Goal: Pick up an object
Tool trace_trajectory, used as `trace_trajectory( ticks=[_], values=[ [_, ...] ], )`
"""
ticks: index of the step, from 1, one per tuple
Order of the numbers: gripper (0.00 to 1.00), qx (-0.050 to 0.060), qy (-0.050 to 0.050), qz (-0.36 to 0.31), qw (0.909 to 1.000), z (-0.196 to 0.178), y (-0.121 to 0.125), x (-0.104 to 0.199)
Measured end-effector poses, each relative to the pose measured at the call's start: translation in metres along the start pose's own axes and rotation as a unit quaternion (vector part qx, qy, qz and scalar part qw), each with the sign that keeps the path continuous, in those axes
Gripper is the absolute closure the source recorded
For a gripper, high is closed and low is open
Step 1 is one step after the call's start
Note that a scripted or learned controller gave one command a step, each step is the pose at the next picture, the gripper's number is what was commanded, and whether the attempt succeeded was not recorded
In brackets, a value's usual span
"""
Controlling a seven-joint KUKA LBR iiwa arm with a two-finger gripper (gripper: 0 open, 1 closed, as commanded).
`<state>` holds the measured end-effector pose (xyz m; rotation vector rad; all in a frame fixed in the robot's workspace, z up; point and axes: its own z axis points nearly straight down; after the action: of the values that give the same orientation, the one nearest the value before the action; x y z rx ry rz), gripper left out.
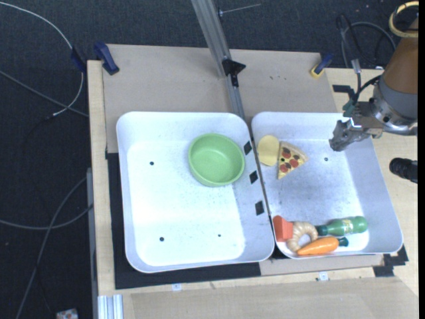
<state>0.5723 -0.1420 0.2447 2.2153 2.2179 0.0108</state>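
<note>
My gripper [340, 140] hangs over the back right part of the right bin [362, 191], with nothing visible between its fingers. A pizza slice toy [289, 159] and a yellow piece [267, 149] lie at that bin's back left, well to the left of the gripper. Along the front edge lie an orange carrot [318, 246], a green bottle [342, 226], a beige curled piece [302, 232] and a red piece [283, 228]. A green bowl [216, 159] sits in the left bin [166, 231].
A grey metal pole [211, 25] slants down from the top to the gap between the bins. Blue [105, 58] and yellow [323, 64] clamps hold the bench's back corners. Cables [40, 105] run over the dark floor at left.
</note>
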Motion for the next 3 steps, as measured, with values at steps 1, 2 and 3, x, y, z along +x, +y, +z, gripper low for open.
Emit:
trace_trajectory(
  ticks=[1, 2, 3],
  values=[
    [1.0, 0.006, 0.003, -0.003, 1.0, -0.01, -0.007, 0.059],
    [1.0, 0.011, 0.003, -0.002, 0.9999, 0.003, -0.018, 0.11],
    [1.0, 0.012, 0.004, -0.002, 0.9999, -0.007, -0.031, 0.161]
  ],
)
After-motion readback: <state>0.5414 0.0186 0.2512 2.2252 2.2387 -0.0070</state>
